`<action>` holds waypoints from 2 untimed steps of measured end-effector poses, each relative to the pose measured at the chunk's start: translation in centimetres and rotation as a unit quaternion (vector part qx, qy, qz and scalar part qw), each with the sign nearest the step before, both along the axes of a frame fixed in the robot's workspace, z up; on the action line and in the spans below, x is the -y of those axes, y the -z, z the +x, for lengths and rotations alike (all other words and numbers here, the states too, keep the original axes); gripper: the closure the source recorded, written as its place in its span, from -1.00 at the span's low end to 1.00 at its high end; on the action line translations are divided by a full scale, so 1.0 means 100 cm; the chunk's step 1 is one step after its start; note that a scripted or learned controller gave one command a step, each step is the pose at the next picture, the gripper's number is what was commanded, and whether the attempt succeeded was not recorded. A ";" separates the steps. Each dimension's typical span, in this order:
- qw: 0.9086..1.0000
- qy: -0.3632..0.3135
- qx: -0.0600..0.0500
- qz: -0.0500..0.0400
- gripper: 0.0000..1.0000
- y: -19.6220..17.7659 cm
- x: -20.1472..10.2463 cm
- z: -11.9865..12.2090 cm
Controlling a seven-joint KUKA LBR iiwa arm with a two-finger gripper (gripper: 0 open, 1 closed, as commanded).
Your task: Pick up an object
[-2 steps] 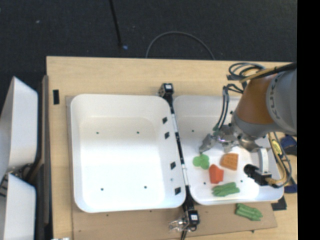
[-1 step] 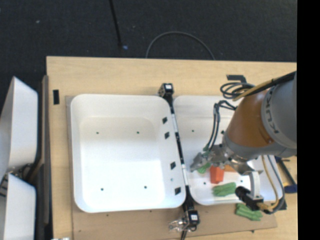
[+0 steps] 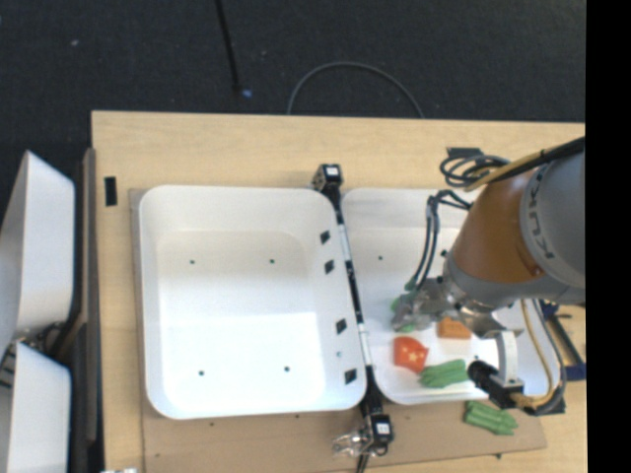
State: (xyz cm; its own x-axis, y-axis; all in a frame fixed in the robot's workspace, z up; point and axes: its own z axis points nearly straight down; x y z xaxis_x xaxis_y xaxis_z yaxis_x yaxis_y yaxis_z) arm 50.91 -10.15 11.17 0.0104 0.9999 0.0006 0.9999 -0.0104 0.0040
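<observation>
Left bin point(image 3: 237, 294): bare. Right bin point(image 3: 385, 225), near its front wall: red block point(image 3: 410, 353), green piece point(image 3: 444, 373), orange piece point(image 3: 455, 329), all close together. Hand point(image 3: 426, 306) low just above the red block; grip cannot be told. Block looks small, light, rigid — pinch across flat sides.
</observation>
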 end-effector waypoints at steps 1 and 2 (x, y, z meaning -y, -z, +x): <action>1.000 -0.005 -0.002 -0.001 1.00 -0.010 0.004 -0.020; 1.000 -0.008 0.003 -0.001 1.00 -0.094 -0.010 0.022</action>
State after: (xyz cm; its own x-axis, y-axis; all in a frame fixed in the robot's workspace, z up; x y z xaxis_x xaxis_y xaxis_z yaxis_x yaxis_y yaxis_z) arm 53.11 -9.12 20.61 -0.0053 1.0000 -0.0020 0.9999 0.0053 0.0110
